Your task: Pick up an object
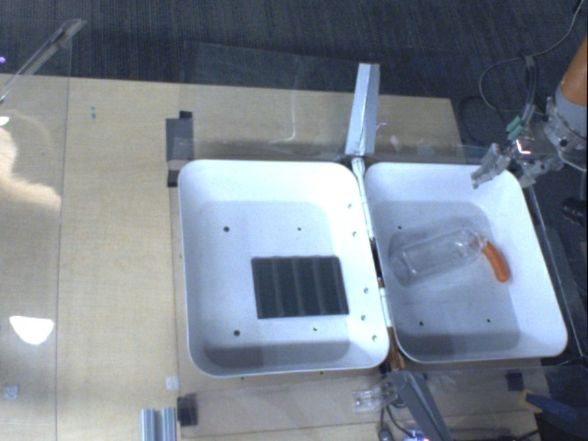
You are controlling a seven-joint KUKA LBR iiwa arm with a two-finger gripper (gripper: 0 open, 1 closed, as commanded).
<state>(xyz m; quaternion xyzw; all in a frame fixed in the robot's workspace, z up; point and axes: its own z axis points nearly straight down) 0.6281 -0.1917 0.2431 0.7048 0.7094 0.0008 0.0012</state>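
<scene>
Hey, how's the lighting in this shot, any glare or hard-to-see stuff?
Camera view: bright glare patches on the wooden bench at left; soft shadows along the near walls of both white bins; the clear bottle is faint against white; the end effector looks slightly blurred.

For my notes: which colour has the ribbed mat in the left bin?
Dark grey, nearly black mat; camera view.

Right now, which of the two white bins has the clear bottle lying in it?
The right bin, the one nearer the gripper. The bottle lies on its side there, its orange cap pointing right. The left bin holds a dark ribbed block.
</scene>
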